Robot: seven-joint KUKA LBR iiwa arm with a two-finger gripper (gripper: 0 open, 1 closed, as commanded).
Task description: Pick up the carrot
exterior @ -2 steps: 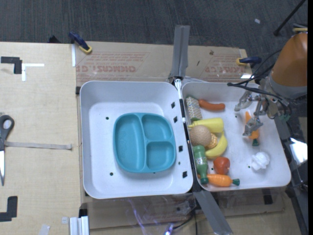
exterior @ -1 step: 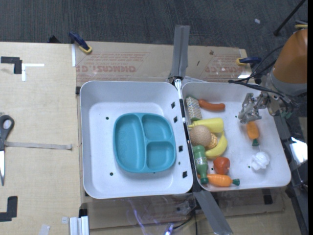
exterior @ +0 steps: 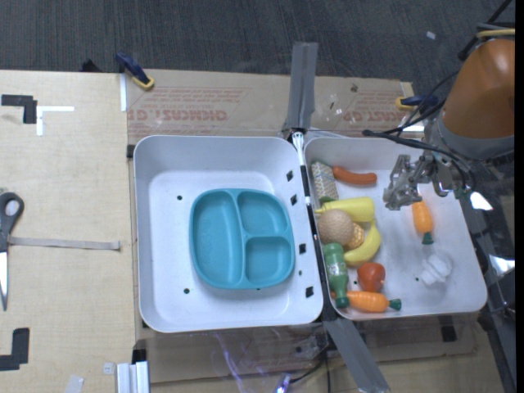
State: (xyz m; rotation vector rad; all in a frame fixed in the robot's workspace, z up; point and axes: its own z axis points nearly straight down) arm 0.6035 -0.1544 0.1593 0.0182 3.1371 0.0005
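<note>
Two carrots lie in the right bin [exterior: 458, 301]. One small orange carrot [exterior: 422, 219] with a green tip lies near the bin's right side, pointing roughly up and down. A second carrot [exterior: 368, 302] with a green end rests along the bin's front wall. My gripper [exterior: 400, 191] hangs over the upper right part of this bin, just up and to the left of the small carrot. Nothing shows in its grasp. The arm's orange band [exterior: 490, 88] rises at the far right.
The right bin also holds a red sausage [exterior: 354, 175], corn [exterior: 325, 182], bananas [exterior: 354, 211], a brown round item [exterior: 340, 228], a green bottle [exterior: 334, 267], a red tomato [exterior: 371, 275] and a white object [exterior: 436, 268]. A blue divided plate [exterior: 242, 238] sits in the left bin [exterior: 155, 219].
</note>
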